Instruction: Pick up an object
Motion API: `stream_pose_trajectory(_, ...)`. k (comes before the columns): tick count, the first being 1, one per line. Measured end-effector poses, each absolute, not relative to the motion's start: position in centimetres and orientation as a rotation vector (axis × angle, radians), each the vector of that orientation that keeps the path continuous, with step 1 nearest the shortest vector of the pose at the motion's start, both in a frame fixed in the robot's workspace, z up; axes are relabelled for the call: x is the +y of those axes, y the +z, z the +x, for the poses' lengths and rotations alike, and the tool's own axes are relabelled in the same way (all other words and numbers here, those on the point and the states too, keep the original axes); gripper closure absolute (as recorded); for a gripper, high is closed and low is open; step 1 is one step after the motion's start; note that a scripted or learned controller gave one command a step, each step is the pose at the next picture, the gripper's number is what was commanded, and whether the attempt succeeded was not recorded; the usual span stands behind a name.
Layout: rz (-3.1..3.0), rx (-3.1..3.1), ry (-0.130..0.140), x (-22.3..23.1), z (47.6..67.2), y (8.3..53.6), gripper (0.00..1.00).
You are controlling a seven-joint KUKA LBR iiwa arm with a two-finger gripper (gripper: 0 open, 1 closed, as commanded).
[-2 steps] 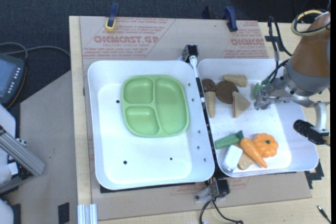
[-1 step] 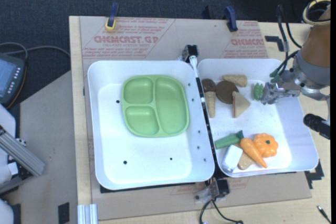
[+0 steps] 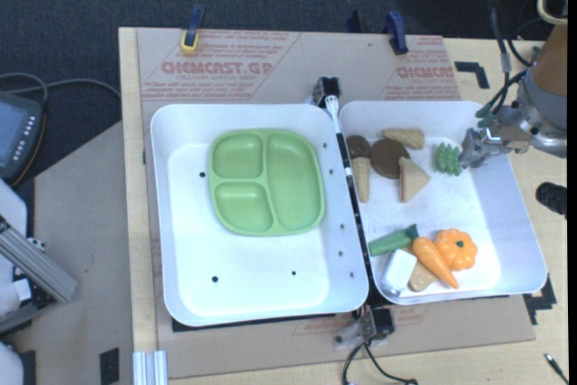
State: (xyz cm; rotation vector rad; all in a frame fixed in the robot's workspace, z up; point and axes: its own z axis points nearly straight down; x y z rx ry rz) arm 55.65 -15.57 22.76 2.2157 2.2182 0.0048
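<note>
The gripper (image 3: 471,149) reaches in from the right over the right bin (image 3: 518,221), just beside a small green toy (image 3: 447,159) near the bin's far side; whether the gripper is open or closed, or touching the toy, cannot be told. Nearby lie brown food pieces (image 3: 389,156) and a tan wedge (image 3: 413,180). Toward the near edge sit an orange pumpkin (image 3: 456,249), a carrot (image 3: 434,261) and a green stick (image 3: 393,241). The left bin (image 3: 180,194) holds a green divided plate (image 3: 267,181).
</note>
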Motion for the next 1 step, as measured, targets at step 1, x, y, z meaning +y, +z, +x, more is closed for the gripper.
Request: stream_pose_trajectory(1, 2.217, 2.229, 0.000, -10.77, 56.93, 21.71, 1.00)
